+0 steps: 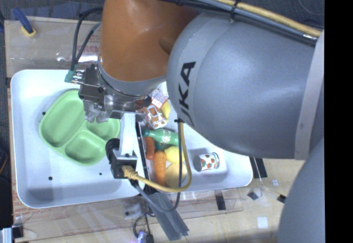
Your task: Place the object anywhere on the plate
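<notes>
My arm fills much of the view, grey shell and orange band reaching in from the right, and my gripper (98,111) hangs over the left bin (27,126), right above the near-right edge of the green plate (69,123). I cannot tell whether my fingers are open or closed; the wrist housing hides them, and I see nothing clearly held between them. The plate is a divided one, with three hollows, lying flat in the left bin. The objects sit in the right bin (234,176), just past the divider: a green bottle (162,137), a carrot (160,163), a yellow fruit (173,155), a small printed box (156,117) and a white patterned cup (208,161) lying apart toward the right
</notes>
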### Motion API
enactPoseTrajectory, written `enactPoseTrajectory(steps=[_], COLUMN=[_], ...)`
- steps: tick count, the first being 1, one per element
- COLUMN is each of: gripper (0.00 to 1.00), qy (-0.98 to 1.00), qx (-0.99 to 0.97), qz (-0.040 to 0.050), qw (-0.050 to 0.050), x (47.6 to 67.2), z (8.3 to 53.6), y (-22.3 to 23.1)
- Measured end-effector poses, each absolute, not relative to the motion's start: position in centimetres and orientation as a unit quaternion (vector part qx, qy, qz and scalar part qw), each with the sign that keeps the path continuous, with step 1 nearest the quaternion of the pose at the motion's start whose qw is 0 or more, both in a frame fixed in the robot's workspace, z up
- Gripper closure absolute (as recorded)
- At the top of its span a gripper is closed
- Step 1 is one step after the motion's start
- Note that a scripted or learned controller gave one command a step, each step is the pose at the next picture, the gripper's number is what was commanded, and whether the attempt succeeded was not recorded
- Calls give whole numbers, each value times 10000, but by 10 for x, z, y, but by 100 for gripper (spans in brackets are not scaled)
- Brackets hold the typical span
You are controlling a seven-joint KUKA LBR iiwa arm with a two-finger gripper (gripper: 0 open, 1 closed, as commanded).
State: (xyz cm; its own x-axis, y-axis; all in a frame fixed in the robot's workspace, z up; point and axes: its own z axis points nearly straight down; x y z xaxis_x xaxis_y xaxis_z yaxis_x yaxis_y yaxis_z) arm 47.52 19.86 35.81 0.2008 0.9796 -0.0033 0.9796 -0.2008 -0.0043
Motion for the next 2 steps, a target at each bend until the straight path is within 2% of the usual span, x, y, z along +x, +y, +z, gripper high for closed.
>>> enactPoseTrajectory(steps=[1, 2], gripper=[100, 100], qy=[-5984, -6012], qx=[-8012, -7991], qz=[37, 56], qw=[8, 12], x=[475, 474], z=[255, 264], y=[218, 219])
